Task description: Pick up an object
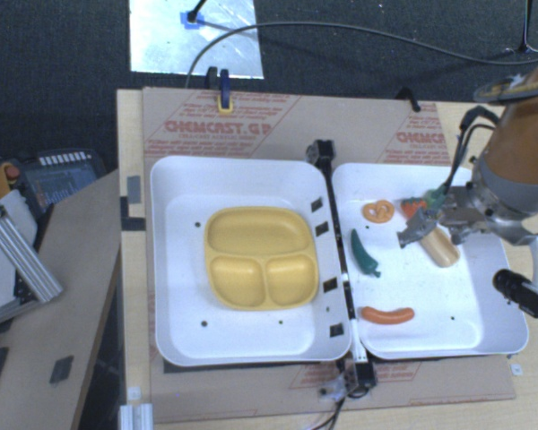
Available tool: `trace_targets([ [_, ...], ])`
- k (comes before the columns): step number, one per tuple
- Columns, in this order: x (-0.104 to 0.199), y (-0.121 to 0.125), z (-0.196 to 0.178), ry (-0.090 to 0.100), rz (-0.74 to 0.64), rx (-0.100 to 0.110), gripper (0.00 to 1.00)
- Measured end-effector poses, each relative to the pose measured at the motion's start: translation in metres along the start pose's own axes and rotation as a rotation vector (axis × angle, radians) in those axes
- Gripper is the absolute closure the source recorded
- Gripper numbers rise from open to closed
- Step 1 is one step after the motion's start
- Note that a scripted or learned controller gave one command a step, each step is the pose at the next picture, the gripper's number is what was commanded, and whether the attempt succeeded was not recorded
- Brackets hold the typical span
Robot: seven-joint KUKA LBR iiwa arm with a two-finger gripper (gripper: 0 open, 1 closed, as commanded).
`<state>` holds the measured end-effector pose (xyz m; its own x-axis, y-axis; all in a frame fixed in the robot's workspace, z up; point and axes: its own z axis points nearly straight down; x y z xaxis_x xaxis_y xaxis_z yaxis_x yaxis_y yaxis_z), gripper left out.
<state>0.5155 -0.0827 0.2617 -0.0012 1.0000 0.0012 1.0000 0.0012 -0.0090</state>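
Over the right bin (pixel 493 334), near its upper middle, the pincer (pixel 419 231) hangs low, and its dark fingers point toward the left side of the view. Whether they are open or closed I cannot tell, because they show as one dark shape with no clear gap. Just beside the pincer, below and to the right of it, lies a tan cylinder (pixel 440 248) like a cork or a small bread roll, tilted; it seems to touch the pincer or to be partly under it, but I do not see it between the fingers. Just above the pincer there is a small red-orange object (pixel 413 208), and left of that one an orange pretzel-shaped piece (pixel 377 210) lies flat on the bin floor. Further left and lower, a dark green piece like a pepper or a pickle (pixel 365 253) lies near the wall between the two bins. Near the front of this bin, well apart from the pincer, lies an orange sausage (pixel 387 314). Behind the pincer the grey arm (pixel 516 173) with its orange band comes in from the right. The left bin (pixel 175 240) holds a yellow tray (pixel 255 255) with three compartments. Both bins stand on a brown board (pixel 278 124) with red printed letters, on the surface.
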Motion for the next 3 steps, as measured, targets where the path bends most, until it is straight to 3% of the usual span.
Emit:
trace_targets([
  [1,0.0,0.002,-0.005,-0.001,-0.002,-0.011,0.0],
  [3,-0.006,-0.009,0.108,0.0,0.001,-0.004,0.0],
])
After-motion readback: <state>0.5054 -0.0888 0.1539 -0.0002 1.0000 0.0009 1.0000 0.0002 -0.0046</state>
